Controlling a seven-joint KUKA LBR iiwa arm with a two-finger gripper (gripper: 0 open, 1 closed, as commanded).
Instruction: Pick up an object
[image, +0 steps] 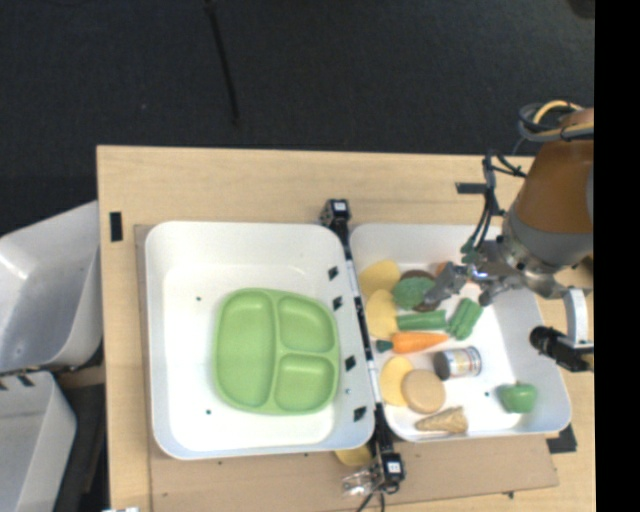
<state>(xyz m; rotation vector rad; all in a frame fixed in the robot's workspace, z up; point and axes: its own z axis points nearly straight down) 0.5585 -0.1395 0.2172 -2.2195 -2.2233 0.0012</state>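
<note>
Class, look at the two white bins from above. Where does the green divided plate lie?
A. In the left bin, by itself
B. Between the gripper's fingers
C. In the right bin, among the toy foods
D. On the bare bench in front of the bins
A: the green divided plate lies flat on the floor of the left bin, while the toy foods, such as the carrot, crowd the right bin.

The hand hovers over toy food in the right bin.
</note>
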